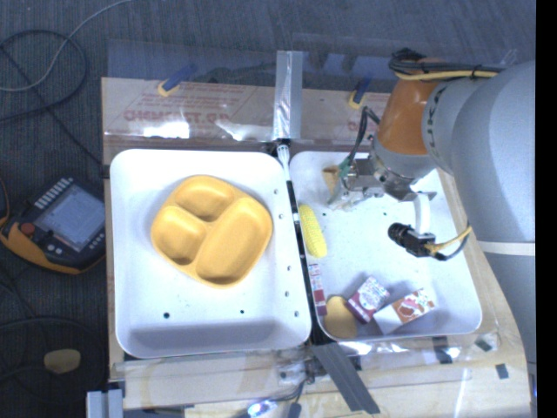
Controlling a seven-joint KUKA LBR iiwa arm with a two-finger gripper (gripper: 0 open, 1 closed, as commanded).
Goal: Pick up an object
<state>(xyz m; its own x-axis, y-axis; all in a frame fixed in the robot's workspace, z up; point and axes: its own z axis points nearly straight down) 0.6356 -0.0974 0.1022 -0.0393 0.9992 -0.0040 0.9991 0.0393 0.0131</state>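
Off the bench to the left, a teach pendant [63, 225] lies on the dark floor with its cable trailing, likely parked there out of the arm's reach.

Left bin [130, 320]: a yellow three-section plate [211, 228] sits face up, roughly central and slightly toward the far side. It is broad and shallow, a poor fit for a two-finger pinch, so it is probably not the target.

At the divider, just inside the right bin [466, 307], a yellow corn cob [312, 231] lies lengthwise against the left wall. Being tucked against the wall would make it awkward to straddle.

Near corner of the right bin: a small cluster. A round yellow-brown piece [338, 315] touches a dark red carton [368, 299], with a red and white carton [413, 308] just beside that. Packed this closely, each one blocks finger room for its neighbour.

The gripper [355, 184] is low in the far left part of the right bin, with the arm reaching in from the right. A small orange-brown item [330, 177] sits just to its left, near the far wall; contact unclear. Cannot tell the claw's state; the view is too small and cluttered there. Nothing visibly pinched.

Judgement: that orange-brown item is the nearest candidate. The corn is nearby, toward me. The cartons are well apart from the claw.
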